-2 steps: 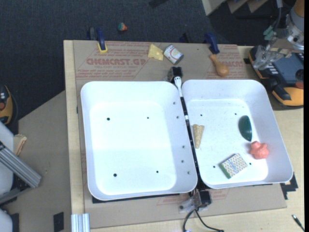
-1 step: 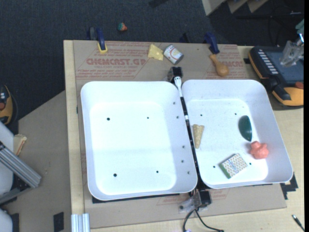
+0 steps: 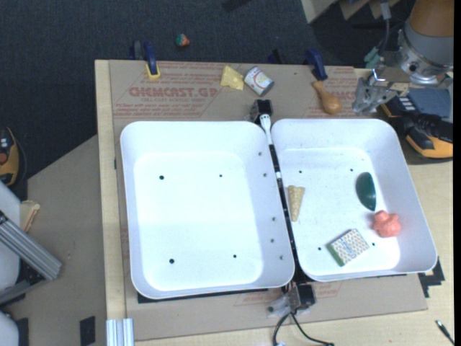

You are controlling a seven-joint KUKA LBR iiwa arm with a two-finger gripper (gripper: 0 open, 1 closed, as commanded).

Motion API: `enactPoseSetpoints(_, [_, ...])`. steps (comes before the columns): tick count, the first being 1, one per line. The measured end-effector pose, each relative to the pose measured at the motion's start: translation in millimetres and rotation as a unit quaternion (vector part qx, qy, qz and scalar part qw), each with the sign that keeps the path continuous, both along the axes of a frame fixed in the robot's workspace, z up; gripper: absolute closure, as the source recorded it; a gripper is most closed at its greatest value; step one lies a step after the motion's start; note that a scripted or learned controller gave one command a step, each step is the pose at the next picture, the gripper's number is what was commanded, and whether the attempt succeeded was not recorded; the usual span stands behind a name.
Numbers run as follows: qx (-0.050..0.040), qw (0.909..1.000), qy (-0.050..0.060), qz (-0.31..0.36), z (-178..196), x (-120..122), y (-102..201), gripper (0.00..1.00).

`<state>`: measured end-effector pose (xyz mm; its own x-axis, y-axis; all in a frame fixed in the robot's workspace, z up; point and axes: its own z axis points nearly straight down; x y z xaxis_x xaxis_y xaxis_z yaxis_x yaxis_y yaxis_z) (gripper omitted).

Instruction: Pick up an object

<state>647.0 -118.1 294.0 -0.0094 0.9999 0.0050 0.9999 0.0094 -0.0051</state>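
Note:
The right bin (image 3: 395, 141) holds a dark green oval object (image 3: 366, 190), a pink lumpy object (image 3: 387, 224), a patterned green-and-white block (image 3: 349, 246) and a tan cone-shaped piece (image 3: 296, 201) near its left wall. My gripper (image 3: 369, 95) hangs at the upper right, beyond the right bin's far edge and above the cardboard, well away from all these objects. Nothing sits between its fingers.
The left bin (image 3: 137, 193) lies beside the right one. On the cardboard behind the bins lie a yellow piece (image 3: 232, 78), a small white box (image 3: 258, 81) and a tan wooden piece (image 3: 328, 98). Blue clamps (image 3: 150, 58) grip the board's far edge.

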Motion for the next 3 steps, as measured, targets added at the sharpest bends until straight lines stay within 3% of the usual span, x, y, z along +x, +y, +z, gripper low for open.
enactPoseSetpoints(1, [-0.0055, 0.9999, -0.012, -0.004, 155, 21, -24, 1.0])
enactPoseSetpoints(2, [-0.002, 1.0, 0.001, -0.006, 78, -18, -38, 1.0])
enactPoseSetpoints(3, [-0.0016, 1.0, 0.001, -0.005, 16, -32, -23, 1.0])
